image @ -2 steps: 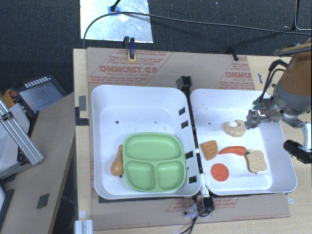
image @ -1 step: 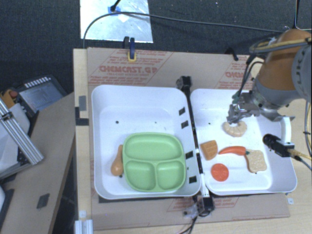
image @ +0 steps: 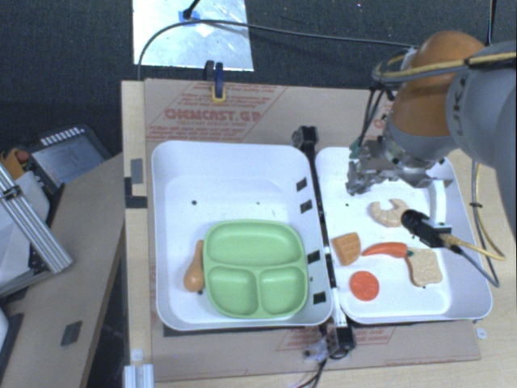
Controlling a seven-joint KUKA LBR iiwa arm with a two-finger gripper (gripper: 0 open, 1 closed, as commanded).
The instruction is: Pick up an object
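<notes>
On the table [image: 136, 249], my fingers [image: 359, 183], spread or pressed together I cannot tell, hang over the right bin [image: 472, 293] just beside the tan curved piece [image: 388, 212], which lies unlifted, so the whole pick is left.

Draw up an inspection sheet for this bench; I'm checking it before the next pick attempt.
Surface: white left bin and right bin on printed cardboard.
Job's things: in right bin, pale curved piece, orange wedge, red pepper, red disc, bread slice.
Clutter: in left bin, green tray, tan piece beside it.
Grippers: gripper over right bin's far part.
Cables: black cable across far bench.
Surroundings: silver sheet beyond; grey device at left.
</notes>
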